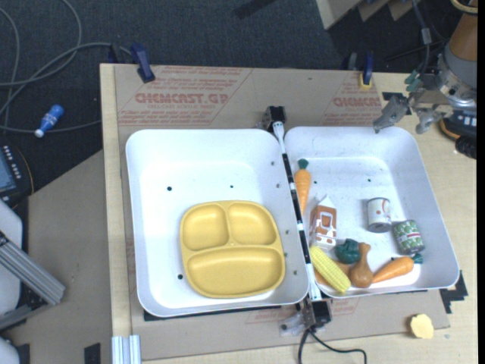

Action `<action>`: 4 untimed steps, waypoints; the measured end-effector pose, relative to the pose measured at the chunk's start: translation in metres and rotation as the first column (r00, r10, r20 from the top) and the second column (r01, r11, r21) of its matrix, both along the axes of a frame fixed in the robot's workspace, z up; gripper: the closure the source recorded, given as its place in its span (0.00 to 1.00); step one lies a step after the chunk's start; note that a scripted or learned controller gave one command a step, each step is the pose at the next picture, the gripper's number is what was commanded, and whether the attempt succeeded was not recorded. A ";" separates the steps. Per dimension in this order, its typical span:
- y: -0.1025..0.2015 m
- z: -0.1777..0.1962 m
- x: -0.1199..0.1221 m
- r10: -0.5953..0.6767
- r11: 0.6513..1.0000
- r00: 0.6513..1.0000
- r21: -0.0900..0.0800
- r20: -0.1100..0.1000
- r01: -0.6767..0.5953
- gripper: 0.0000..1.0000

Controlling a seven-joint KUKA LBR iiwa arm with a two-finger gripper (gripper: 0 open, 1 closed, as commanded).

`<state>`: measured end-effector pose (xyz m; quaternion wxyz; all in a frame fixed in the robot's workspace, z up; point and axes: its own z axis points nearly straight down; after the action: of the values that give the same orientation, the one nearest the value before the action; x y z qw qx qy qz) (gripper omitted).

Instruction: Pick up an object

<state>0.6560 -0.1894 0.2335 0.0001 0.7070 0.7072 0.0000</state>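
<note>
The right bin [424, 173] holds several toy foods. A carrot [302, 189] lies along its left wall, with a small orange-and-white carton [324, 226] below it. An ear of corn [330, 270], a dark green vegetable [348, 250], a brown drumstick [362, 268] and a second carrot [392, 269] crowd the front edge. A silver can [377, 213] and a green can [409, 236] sit at mid-right. My gripper [407, 117] hangs above the bin's back right corner, open, with nothing between its fingers, well apart from all the objects.
The left bin [151, 173] holds a yellow divided plate [231, 247]. A small yellow piece [421, 325] lies on the bench outside the right bin's front corner. Blue clamps [141, 61] grip the bench's back edge. A blue bottle [50, 119] lies on the floor at left.
</note>
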 end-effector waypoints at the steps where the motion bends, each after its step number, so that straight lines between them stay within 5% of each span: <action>1: 0.046 -0.071 -0.068 0.000 1.000 1.000 0.005 -0.012 0.000 0.00; 2: 0.034 -0.088 -0.119 -0.002 1.000 1.000 0.003 -0.007 0.002 0.00; 3: 0.053 -0.152 -0.169 -0.001 1.000 1.000 0.003 -0.008 0.001 0.00; 4: 0.038 -0.149 -0.177 -0.002 1.000 1.000 0.002 -0.003 0.002 0.00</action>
<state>0.4785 -0.1513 0.0845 -0.0013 0.7076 0.7066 -0.0004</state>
